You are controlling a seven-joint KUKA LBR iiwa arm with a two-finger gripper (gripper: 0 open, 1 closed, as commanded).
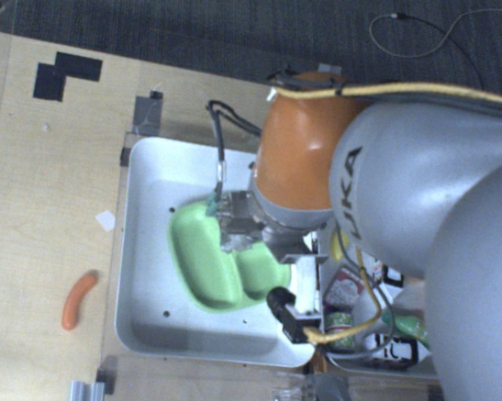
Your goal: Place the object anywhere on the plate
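Observation:
A light green plate point(208, 261) lies in the left white bin point(146, 254), right of its middle. The arm's orange band point(300, 151) and grey wrist hang right over the plate's right half and cover it. My gripper point(244, 233) sits low over the plate, its metal body just showing under the wrist. Whatever is at its tips is hidden by the wrist.
An orange sausage-shaped toy point(78, 300) lies on the wooden bench left of the bin. The right bin point(372, 328) holds several packaged items, mostly covered by the arm. Cables run from the wrist along the bins' shared wall.

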